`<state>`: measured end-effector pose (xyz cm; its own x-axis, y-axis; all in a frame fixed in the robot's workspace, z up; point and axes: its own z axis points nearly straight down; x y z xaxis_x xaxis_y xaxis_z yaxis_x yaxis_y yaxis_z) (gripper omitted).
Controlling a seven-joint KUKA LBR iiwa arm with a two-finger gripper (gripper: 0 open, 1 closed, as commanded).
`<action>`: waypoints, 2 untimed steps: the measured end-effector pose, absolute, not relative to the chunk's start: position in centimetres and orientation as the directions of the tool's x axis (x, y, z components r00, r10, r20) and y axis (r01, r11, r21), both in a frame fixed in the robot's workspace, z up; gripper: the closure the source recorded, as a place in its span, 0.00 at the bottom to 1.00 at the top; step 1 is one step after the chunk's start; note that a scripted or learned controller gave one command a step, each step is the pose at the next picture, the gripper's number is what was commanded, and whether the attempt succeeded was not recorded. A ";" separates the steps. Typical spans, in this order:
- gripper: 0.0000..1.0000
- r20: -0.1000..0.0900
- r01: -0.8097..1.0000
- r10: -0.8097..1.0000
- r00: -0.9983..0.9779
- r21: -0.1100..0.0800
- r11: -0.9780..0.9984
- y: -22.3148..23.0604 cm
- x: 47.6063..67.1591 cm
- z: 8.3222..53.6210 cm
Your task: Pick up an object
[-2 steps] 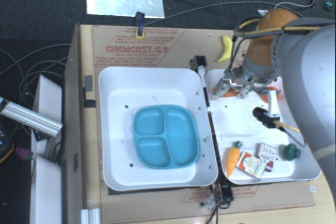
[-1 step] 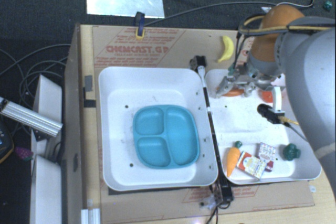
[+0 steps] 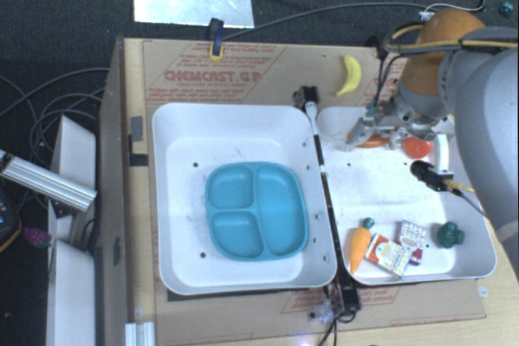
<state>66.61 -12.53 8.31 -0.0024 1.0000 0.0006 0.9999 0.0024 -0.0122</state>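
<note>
One carrot [image 3: 358, 249], one banana [image 3: 350, 75]

One fixed overhead camera, angled down, both bins [image 3: 243, 119] visible

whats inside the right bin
In the right bin: a toy carrot, small snack packets, a dark green toy, and a red piece by the hand. The arm covers the bin's far right corner, so anything there stays hidden.

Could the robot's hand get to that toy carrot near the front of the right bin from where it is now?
Probably yes. The carrot lies in the open in the right bin, with only a small packet beside it. The hand is at the far end of the same bin, nothing between.
</note>
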 end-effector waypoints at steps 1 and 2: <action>0.00 -0.001 1.000 1.000 -0.002 -0.011 0.002 -12.3 66.6 8.3; 0.00 0.000 1.000 1.000 -0.004 -0.012 0.004 -12.4 66.6 8.3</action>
<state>66.62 -12.38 8.29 -0.0036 1.0000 0.0005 0.9999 0.0036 -0.0116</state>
